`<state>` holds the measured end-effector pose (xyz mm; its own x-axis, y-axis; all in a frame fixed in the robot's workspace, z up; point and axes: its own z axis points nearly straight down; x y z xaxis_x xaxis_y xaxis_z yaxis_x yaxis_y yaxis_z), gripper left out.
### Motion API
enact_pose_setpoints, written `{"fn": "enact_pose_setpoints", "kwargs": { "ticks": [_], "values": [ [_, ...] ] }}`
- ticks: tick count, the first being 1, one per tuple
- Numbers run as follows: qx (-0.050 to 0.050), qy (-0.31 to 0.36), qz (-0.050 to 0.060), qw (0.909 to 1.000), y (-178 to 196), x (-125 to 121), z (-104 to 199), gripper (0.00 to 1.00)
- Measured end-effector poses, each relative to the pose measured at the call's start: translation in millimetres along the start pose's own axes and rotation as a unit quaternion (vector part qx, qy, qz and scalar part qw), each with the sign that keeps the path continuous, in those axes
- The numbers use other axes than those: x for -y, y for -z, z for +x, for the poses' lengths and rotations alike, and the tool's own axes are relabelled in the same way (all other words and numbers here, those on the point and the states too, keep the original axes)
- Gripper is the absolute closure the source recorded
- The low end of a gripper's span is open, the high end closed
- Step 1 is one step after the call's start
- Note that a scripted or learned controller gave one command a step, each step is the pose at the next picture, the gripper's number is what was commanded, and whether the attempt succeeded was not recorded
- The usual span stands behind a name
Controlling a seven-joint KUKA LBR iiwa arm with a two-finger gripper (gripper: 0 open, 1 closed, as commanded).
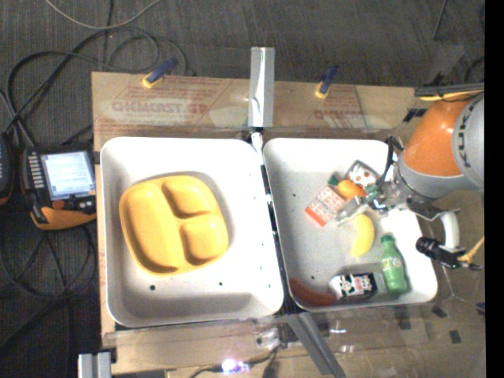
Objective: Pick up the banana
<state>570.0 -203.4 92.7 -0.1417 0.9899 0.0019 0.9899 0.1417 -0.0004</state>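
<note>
Banana lies in right bin; yellow tray in left bin.

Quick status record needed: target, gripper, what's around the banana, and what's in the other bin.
target: banana, lying in the right bin
gripper: gripper low over the right bin, just above-left of the banana; banana not between its fingers
neighbours: green bottle to the banana's lower right, red-and-white packet to its left, small dark box below
left bin: yellow compartment tray

yellow banana, green bottle, white bins
</note>
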Motion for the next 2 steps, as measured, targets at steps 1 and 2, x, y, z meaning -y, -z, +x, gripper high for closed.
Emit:
{"fn": "enact_pose_setpoints", "kwargs": {
  "ticks": [1,2],
  "values": [
    [0.0,-0.001,0.0,1.0,8,0,-2,1.0],
    [0.002,-0.062,0.001,0.998,142,-15,34,1.0]
  ]
}}
